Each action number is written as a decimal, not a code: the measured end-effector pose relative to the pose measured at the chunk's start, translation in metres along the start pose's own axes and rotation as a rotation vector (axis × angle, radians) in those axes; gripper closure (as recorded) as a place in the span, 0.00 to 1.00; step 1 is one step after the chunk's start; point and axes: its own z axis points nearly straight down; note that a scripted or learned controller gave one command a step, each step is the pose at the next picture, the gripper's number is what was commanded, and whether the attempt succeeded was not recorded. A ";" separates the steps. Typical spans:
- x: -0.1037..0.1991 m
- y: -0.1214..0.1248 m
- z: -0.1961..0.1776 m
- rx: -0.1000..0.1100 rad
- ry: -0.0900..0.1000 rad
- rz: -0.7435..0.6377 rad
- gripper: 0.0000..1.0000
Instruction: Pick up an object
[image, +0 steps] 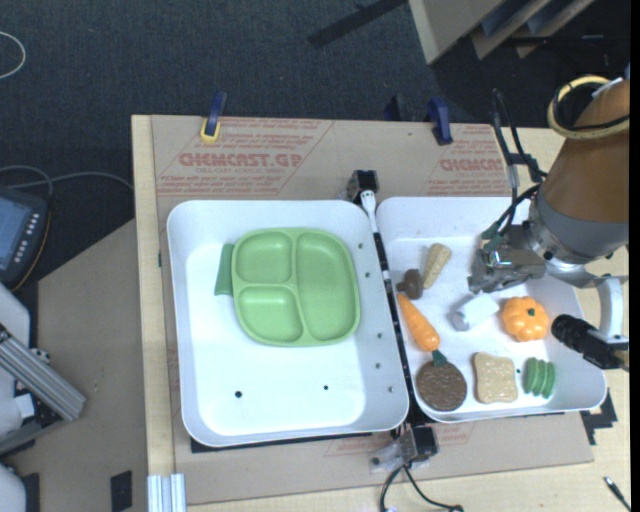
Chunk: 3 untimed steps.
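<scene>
An overhead, slanted look at a desk (160, 300) carrying two shallow white bins side by side. The left bin (200, 400) holds a green divided plate (295, 285). The right bin (590, 395) holds toy food, placed here relative to a small orange pumpkin (525, 318): a carrot (418, 322) well to its left, a tan bread-like piece (434, 266) up and left, a dark round patty (441, 385) below and left, a square cracker (494, 378) just below, a green striped piece (538, 377) below and slightly right, and a small grey object (459, 318) between it and the carrot.

The arm's end effector (500, 265) hovers just up and left of the pumpkin; whether it is parted or closed cannot be told, and nothing shows in its grip.

The pumpkin seems the nearest target. A clean pick would likely mean centring above it, descending straight, and closing across its widest part, clear of the cracker.
</scene>
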 end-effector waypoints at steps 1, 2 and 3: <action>0.047 0.017 -0.002 0.001 0.001 -0.001 1.00; 0.081 0.023 0.021 0.007 0.001 0.002 1.00; 0.072 0.035 0.005 0.000 -0.001 0.004 1.00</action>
